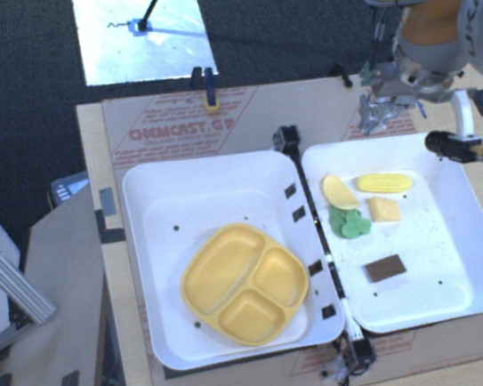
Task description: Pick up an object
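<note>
While gripper (377,115) hovers — corn cob (384,182) below.

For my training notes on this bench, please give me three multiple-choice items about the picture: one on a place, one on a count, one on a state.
1. Where does the yellow divided tray lie?
A. In the left bin
B. In the right bin
C. On the bench outside both bins

2. How many loose things lie in the right bin?
A. Two
B. Five
C. Eight

3. Where is the gripper at this moment?
A. Pressed on the brown block
B. Up at the far edge of the right bin, apart from every thing
C. Inside the yellow tray

Answers:
1. A, the tray rests on the floor of the left bin.
2. B, the corn cob, the pale yellow slice, the green piece, the yellow wedge and the brown block.
3. B, it hangs over the rim, away from them.
</note>
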`<state>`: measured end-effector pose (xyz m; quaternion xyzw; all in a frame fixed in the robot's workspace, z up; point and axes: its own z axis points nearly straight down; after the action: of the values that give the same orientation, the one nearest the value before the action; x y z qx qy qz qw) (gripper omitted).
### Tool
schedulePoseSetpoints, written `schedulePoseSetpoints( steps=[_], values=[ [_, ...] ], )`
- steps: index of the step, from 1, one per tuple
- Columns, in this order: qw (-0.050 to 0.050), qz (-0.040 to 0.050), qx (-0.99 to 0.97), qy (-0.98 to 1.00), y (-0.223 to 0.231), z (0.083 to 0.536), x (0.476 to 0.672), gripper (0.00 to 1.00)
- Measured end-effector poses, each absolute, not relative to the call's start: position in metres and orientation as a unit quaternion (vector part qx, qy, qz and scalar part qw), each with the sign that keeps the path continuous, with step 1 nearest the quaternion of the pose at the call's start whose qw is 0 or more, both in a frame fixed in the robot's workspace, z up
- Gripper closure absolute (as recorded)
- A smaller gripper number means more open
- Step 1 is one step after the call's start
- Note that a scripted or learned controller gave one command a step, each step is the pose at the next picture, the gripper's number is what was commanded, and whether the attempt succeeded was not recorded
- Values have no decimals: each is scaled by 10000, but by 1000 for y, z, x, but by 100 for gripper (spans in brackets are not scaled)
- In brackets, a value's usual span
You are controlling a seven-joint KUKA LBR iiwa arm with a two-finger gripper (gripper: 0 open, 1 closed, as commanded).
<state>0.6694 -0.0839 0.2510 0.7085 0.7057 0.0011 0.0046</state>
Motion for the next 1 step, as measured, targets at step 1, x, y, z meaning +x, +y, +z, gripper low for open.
schedulePoseSetpoints(
  steps=[1],
  values=[
    [5,7,7070,7072,-75,274,606,100]
  ],
)
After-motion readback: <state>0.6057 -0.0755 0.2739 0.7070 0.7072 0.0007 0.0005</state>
